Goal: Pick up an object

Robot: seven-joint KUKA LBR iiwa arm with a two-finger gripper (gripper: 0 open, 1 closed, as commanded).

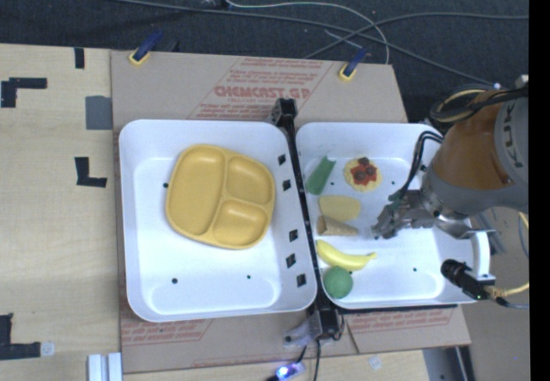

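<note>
1. End effector (pixel 391 220): low inside the right bin (pixel 412 291), on the grey arm (pixel 468 173) reaching in from the right. Dark and blurred against the white floor, so open or closed cannot be told; nothing seen held.
2. Left bin (pixel 137 224): carries the yellow divided plate (pixel 222 196), well apart from the end effector.
3. Right bin again: holds every small candidate, crowded toward its left wall.
4. Banana (pixel 344 256): just below and left of the end effector, touching or nearly touching the green ball (pixel 339 283).
5. Pale yellow wedge (pixel 341 207): probably the nearest target, just left of the end effector, resting against a tan slice (pixel 335 229).
6. Green block (pixel 320 175) and round red-topped piece (pixel 363 173): further up the bin.
7. Risks, as a judgement: closing on bare floor beside the wedge; nudging the flat wedge away instead of gripping it; catching two crowded pieces together and dropping both.
</note>
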